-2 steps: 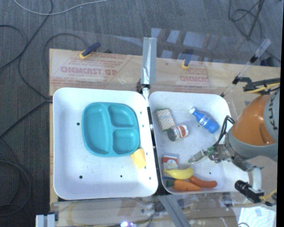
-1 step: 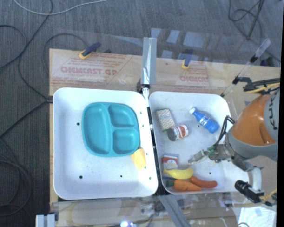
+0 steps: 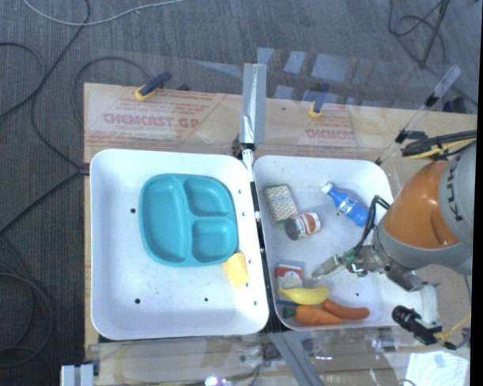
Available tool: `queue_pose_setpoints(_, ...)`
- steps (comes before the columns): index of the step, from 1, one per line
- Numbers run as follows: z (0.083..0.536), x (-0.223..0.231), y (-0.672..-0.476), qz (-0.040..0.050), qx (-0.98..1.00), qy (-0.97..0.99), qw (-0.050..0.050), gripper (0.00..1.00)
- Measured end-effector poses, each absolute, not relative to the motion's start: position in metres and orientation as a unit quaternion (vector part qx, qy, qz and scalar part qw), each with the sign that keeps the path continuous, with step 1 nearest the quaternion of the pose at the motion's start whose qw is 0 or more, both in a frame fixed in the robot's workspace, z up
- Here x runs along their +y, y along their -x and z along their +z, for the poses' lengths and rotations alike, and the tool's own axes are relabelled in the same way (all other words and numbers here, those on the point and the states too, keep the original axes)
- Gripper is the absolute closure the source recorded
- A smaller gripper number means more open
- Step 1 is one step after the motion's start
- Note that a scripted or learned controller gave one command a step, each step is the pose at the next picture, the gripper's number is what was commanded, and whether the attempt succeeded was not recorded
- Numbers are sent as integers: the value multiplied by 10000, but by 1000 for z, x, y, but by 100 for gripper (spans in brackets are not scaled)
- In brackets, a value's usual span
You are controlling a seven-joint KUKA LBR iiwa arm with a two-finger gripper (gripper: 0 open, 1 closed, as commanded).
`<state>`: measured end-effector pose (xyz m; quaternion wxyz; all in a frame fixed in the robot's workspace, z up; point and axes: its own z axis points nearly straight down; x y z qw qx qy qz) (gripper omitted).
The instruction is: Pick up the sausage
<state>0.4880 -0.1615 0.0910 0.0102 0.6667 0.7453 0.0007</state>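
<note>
Currently, sausage (image 3: 346,311) located at near edge of right bin (image 3: 382,173), touching carrot (image 3: 316,316), banana (image 3: 304,295) just above, gripper (image 3: 327,268) positioned over bin floor above sausage, apart from it, finger state cannot be determined.

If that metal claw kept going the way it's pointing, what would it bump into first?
Probably the small red-and-white packet. The gripper points left across the right bin, towards it. Height is hard to judge, so it might pass above.
</note>
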Motion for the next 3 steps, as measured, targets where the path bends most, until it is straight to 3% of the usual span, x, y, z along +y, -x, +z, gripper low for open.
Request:
queue_pose_setpoints(1, 91, -138, -489, 25, 7218, -6920, 105, 0)
queue_pose_setpoints(2, 91, -175, -489, 36, 7665, -6422, 60, 0)
queue_pose_setpoints(3, 179, -191, -486, -2, 8431, -5377, 4, 0)
